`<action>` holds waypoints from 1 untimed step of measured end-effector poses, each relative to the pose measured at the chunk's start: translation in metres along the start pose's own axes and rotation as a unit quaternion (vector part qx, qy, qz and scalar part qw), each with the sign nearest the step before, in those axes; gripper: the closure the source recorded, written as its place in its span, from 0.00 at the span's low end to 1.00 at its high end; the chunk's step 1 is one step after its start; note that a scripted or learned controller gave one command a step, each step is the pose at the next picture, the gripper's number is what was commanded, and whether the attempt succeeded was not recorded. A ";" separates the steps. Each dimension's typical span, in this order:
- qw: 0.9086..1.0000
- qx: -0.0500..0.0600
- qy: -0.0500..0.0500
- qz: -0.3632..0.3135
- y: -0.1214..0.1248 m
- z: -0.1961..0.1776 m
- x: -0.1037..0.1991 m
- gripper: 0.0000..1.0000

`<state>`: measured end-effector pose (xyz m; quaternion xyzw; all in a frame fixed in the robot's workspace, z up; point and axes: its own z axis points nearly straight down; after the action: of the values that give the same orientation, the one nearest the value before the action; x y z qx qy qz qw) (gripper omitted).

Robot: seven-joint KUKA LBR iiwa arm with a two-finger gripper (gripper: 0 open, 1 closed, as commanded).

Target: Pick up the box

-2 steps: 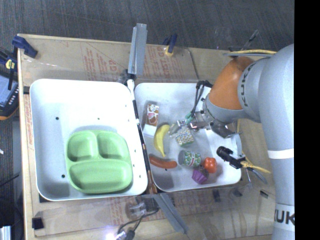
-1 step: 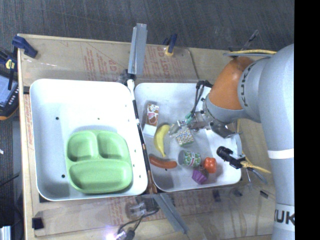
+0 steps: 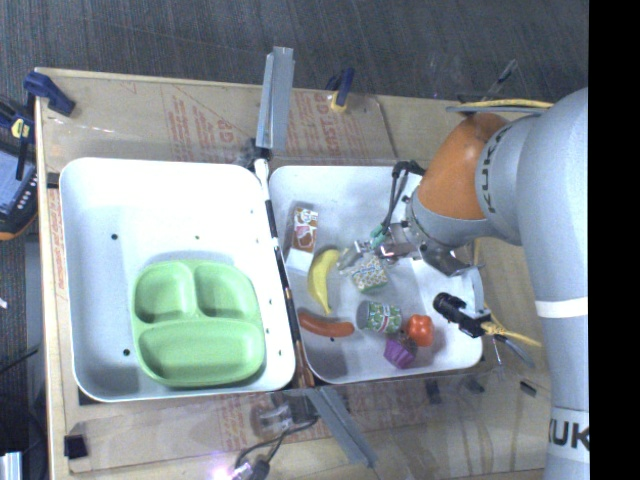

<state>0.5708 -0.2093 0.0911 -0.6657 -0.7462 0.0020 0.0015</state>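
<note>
A small brown and white box (image 3: 304, 228) lies in the right bin (image 3: 340, 184), near its left wall. My gripper (image 3: 362, 259) hangs over the middle of this bin, right above a small patterned green and white pack (image 3: 371, 276). It seems to touch the top of that pack. The gripper is about a hand's width to the right of the brown box and apart from it.
A yellow banana (image 3: 320, 279), a red sausage (image 3: 325, 324), a green can (image 3: 381, 317), a red fruit (image 3: 420, 330) and a purple piece (image 3: 399, 353) crowd the right bin's front half. The left bin (image 3: 90, 198) holds a green divided tray (image 3: 198, 323).
</note>
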 end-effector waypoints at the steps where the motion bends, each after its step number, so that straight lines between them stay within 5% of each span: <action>1: 1.000 0.002 0.000 -0.003 0.000 -0.010 0.000 1.00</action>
<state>0.5709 -0.2090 0.1007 -0.6633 -0.7483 0.0033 0.0023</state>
